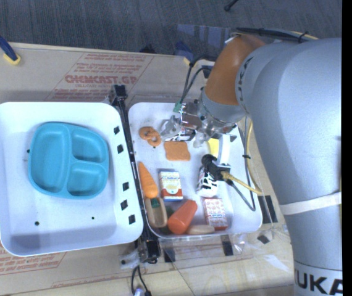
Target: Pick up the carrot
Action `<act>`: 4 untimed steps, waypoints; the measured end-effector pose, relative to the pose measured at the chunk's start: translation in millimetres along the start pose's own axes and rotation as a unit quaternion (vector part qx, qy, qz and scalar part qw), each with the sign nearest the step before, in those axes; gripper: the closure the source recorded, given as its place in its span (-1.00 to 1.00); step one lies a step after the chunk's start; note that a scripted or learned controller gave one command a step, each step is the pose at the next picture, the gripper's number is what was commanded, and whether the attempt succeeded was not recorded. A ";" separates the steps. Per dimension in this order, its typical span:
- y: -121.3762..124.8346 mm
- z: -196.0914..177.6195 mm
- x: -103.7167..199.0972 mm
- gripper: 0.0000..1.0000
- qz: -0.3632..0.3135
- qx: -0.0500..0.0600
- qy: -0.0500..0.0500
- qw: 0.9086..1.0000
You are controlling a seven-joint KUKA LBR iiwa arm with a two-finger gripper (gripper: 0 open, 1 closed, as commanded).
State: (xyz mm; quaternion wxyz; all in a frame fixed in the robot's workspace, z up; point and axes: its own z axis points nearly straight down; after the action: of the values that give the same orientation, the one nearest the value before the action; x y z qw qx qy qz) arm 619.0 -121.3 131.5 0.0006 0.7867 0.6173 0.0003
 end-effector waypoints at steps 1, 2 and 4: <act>-72.5 -62.1 55.5 -1.00 0.049 0.001 0.001 0.999; -32.2 -68.8 7.9 -1.00 0.081 0.002 -0.001 0.997; -37.2 31.3 8.8 1.00 0.086 0.004 -0.001 0.996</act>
State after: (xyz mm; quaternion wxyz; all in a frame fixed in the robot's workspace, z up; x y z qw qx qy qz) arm 585.0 -104.0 100.2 -0.0026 0.8372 0.5469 -0.0029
